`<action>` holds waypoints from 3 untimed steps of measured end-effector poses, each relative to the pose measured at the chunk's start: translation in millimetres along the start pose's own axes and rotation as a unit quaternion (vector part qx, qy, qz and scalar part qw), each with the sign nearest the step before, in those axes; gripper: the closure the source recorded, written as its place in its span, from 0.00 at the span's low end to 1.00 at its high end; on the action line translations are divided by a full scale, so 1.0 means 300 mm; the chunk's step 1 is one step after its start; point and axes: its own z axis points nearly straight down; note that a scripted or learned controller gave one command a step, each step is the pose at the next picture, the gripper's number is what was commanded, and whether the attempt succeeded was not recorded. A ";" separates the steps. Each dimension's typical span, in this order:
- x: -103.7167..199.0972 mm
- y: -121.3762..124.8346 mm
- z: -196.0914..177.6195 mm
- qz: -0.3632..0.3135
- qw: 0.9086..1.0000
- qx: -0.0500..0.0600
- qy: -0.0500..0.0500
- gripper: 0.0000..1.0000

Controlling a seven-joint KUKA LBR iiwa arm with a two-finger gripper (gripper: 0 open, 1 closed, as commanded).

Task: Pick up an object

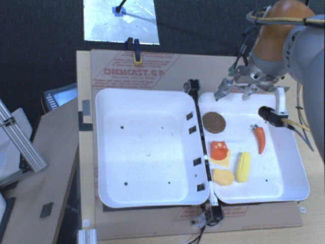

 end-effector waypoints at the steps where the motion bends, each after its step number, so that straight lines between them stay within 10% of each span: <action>1: -0.038 -0.012 0.372 0.003 1.000 0.005 0.001 0.00; 2: -0.035 0.001 0.308 0.002 1.000 0.000 0.001 1.00; 3: -0.035 0.000 0.310 0.002 1.000 0.000 0.001 0.00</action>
